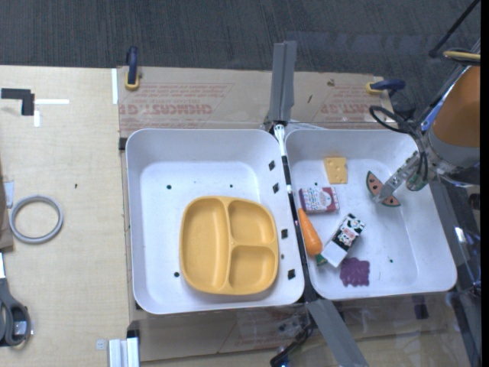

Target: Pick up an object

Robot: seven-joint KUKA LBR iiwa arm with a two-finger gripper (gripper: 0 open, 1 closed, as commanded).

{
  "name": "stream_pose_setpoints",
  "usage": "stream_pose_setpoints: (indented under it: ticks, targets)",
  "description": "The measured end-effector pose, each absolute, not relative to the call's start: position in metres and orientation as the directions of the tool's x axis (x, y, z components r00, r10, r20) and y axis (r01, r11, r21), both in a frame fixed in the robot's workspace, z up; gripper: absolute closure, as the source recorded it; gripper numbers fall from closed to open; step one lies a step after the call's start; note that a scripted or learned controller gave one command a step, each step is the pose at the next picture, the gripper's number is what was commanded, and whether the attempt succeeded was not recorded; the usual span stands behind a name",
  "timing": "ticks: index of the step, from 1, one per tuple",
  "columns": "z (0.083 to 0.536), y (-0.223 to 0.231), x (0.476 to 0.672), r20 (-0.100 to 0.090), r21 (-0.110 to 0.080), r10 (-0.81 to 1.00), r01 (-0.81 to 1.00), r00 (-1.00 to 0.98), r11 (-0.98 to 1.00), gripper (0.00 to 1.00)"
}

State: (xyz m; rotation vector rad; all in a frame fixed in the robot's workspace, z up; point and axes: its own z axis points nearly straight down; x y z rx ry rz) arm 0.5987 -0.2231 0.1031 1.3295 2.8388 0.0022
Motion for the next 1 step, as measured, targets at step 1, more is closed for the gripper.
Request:
stream_pose_setpoints:
  ticks: [1]
  targets:
    - [0.1819, -0.1514, 0.6239, -0.003, 0.002, 0.834, 0.834, -0.552, 0.552, 1.0]
